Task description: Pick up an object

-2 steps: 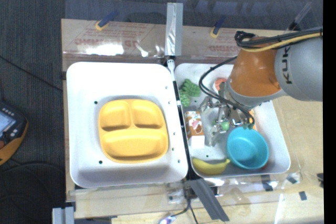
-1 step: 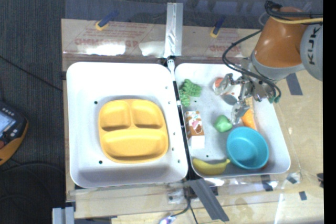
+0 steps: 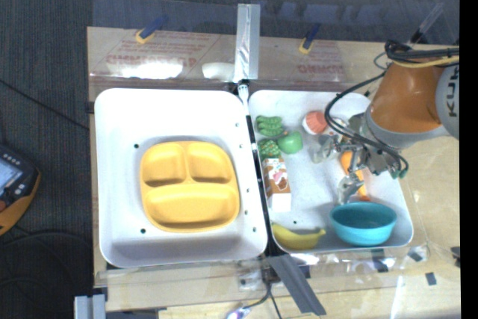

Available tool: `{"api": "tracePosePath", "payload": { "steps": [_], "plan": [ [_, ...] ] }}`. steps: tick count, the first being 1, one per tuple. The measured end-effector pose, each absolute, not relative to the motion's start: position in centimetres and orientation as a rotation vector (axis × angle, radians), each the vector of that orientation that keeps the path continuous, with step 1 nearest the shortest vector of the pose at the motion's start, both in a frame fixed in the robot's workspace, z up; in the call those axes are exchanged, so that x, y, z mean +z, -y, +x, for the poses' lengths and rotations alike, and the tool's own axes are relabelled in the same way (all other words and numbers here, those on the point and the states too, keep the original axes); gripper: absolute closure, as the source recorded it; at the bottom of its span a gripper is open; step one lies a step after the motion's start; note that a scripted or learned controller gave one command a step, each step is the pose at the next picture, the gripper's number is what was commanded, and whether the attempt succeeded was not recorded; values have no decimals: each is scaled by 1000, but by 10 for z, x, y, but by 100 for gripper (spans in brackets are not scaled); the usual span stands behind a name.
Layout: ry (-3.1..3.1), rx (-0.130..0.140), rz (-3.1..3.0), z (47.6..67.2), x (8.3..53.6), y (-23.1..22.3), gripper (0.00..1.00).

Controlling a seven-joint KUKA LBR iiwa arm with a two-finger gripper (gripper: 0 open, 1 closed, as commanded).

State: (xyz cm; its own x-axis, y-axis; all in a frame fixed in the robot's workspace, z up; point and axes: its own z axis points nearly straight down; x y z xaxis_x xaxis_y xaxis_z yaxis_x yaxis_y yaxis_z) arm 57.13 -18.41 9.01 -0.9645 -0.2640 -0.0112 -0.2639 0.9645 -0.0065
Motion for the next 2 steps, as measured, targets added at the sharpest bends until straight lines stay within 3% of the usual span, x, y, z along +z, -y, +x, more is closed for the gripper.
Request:
{"api": "tracePosePath", "payload": {
  "steps": [1,2],
  "plan": [
    [-3097,-11,-415,573,102,184,100],
    [-3073,-21,-415,580,108,182,0]
  ]
}}
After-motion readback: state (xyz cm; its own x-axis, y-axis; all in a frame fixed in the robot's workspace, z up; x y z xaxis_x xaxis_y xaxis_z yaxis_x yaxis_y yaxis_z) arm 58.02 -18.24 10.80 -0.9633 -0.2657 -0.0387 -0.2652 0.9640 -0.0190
